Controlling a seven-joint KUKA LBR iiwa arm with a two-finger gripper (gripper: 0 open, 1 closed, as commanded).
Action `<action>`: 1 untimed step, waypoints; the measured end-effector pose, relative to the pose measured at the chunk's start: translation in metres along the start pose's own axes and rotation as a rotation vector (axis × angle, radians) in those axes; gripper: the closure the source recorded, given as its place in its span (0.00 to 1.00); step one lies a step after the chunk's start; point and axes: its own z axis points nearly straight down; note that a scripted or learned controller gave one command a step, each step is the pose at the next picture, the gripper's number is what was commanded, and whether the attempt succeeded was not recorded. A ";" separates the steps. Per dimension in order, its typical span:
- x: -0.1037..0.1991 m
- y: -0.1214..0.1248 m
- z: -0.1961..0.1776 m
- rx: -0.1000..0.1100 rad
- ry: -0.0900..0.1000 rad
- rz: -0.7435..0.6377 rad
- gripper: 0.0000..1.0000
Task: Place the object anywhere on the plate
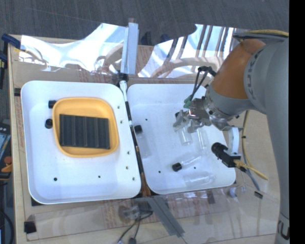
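From my remote station I look down at a slant on a bench with two shallow white bins side by side. The left bin (33, 177) holds a yellow plate (85, 126) with rounded corners, and a dark ribbed rectangular panel (85, 131) covers most of its centre. A few small dark dots show on that bin's floor around the plate. The right bin (157, 177) holds the arm's working end: the grey arm (264, 70) with its orange band (239, 67) comes in from the right, and its gripper (191, 120) sits low over the upper middle of this bin. The metal parts at the tip are a cluttered, shiny cluster, and I cannot tell how the gripper is set or whether anything is between its parts. Just below the gripper lies a see-through object (187, 136), hard to make out against the white floor. Further toward the near edge lies another clear item with a small black cap (177, 166) at its left end, and beside it a clear piece (199, 177). A small dark block (138, 129) rests near the divider between the bins. The plate lies well apart from the gripper, in the other bin.
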 end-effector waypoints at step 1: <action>0.043 -0.041 -0.001 0.003 0.002 -0.223 1.00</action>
